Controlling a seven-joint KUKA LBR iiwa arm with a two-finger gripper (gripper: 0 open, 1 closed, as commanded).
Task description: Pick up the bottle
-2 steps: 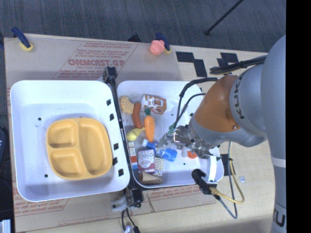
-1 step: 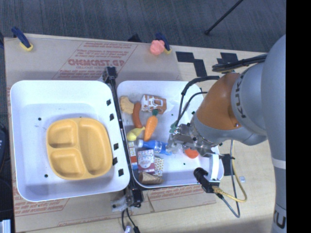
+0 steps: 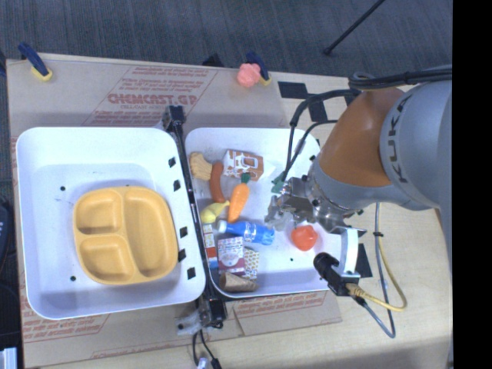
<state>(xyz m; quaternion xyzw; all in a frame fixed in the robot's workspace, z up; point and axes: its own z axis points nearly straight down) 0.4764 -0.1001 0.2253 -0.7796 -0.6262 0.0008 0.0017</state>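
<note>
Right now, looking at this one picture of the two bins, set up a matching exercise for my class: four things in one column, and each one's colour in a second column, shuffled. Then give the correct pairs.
Things:
1. divided plate in the left bin
2. carrot in the right bin
3. bottle in the right bin
4. ball near the gripper

Colours:
A. blue with a white cap
B. yellow
C. red-orange, round
D. orange with a green top

Pairs: 1-B, 2-D, 3-A, 4-C
</note>
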